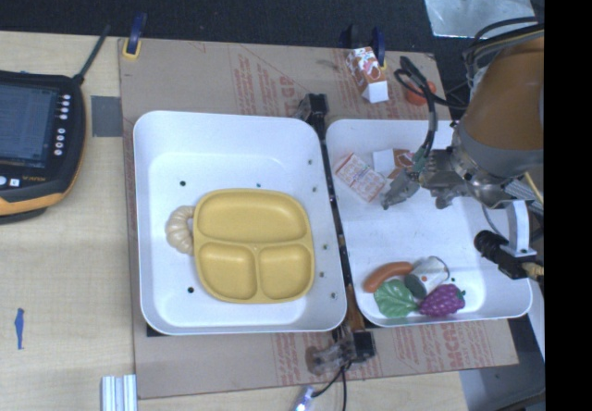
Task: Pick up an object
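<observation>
The arm comes in from the right side of the table and its end effector [407, 189] hangs over the right bin [407, 242], up toward that bin's far half, with nothing visibly gripped; from this slant I cannot tell how it is set. Just beside it, toward the bin's far left corner, lies a small flat packet [358, 175] with red print, and next to that a little white box [383, 159]. Down at the bin's near edge sits a tight cluster: an orange sausage [388, 275], a green leafy piece [396, 299], a purple bunch of grapes [442, 300] and a small white cup-like thing [431, 268], all touching or nearly so. Over in the left bin [162, 178], a yellow divided plate [252, 244] fills the middle, with a pale ridged shell-like piece [179, 228] pressed against its left side. The packet looks like the nearest candidate: light, thin, probably crinkly, so it would likely slide or flex unless pinched across its short edges from above. The toy foods look like light moulded plastic, smooth and rounded; the sausage probably offers the cleanest hold across its middle, though its neighbours crowd it. The plate seems too broad for anything but its rim.
</observation>
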{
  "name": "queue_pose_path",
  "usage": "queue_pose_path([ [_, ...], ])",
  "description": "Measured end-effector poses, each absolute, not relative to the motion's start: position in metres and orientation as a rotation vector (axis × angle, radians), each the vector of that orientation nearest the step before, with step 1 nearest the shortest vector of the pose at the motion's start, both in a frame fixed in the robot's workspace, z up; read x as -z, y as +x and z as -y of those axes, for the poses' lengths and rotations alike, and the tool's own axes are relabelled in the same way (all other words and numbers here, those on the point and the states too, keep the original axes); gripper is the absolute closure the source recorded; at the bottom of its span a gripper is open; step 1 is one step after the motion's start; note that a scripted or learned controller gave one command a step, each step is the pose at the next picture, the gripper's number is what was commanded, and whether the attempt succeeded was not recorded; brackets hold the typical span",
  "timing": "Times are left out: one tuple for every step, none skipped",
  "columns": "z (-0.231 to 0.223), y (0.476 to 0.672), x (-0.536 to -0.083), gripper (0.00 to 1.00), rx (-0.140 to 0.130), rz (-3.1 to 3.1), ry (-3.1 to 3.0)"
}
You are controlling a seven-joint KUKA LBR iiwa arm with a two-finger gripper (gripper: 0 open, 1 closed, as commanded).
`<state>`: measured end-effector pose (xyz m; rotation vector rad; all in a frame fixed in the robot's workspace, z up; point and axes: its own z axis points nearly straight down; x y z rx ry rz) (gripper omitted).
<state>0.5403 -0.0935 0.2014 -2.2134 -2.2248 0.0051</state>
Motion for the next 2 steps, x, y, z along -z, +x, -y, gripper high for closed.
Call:
queue_pose_path([
  [0.159,0.561,-0.207,0.00,-0.004,2.223,-2.218],
  [0.208,0.600,-0.119,0.00,-0.007,2.225,-2.215],
])
